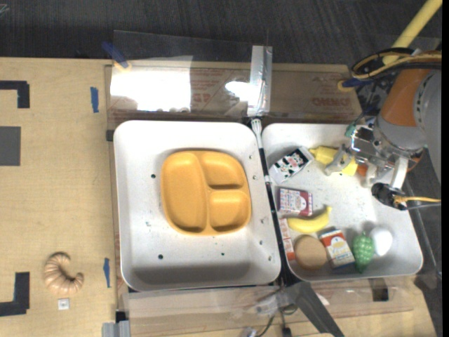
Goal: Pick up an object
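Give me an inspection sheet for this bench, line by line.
Surface: two white bins, left bin and right bin.
Job's things: in the right bin, banana, brown egg-shaped item, small carton, green item, card pack.
Clutter: orange divided tray in the left bin; curled tan item on the bench.
Grippers: gripper over the right bin's far right corner; jaws unclear.
Cables: yellow and black cables by the arm.
Surroundings: dark floor.
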Tool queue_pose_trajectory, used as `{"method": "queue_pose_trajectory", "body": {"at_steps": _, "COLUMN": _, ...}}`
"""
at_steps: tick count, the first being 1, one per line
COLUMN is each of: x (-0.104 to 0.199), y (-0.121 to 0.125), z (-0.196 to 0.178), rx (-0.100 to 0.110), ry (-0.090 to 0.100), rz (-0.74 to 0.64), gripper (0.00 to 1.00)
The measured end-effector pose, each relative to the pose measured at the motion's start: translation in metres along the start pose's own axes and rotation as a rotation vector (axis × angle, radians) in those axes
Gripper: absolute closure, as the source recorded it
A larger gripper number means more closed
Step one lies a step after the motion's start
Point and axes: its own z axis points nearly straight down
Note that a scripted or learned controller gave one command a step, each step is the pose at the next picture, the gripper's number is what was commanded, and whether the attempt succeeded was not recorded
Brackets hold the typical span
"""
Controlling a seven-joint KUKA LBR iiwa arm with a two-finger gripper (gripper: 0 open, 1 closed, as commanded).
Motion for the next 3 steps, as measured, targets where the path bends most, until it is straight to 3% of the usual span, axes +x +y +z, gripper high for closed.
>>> {"method": "queue_pose_trajectory", "body": {"at_steps": 1, "x": 0.0, "y": 0.0, "z": 0.0, "rx": 0.0, "ry": 0.0, "rz": 0.001, "gripper": 0.0}}
{"method": "queue_pose_trajectory", "body": {"at_steps": 2, "x": 0.0, "y": 0.029, "z": -0.016, "rx": 0.034, "ry": -0.007, "rz": -0.316, "gripper": 0.0}}
{"method": "queue_pose_trajectory", "body": {"at_steps": 3, "x": 0.018, "y": -0.084, "z": 0.003, "rx": -0.045, "ry": -0.015, "rz": -0.442, "gripper": 0.0}}
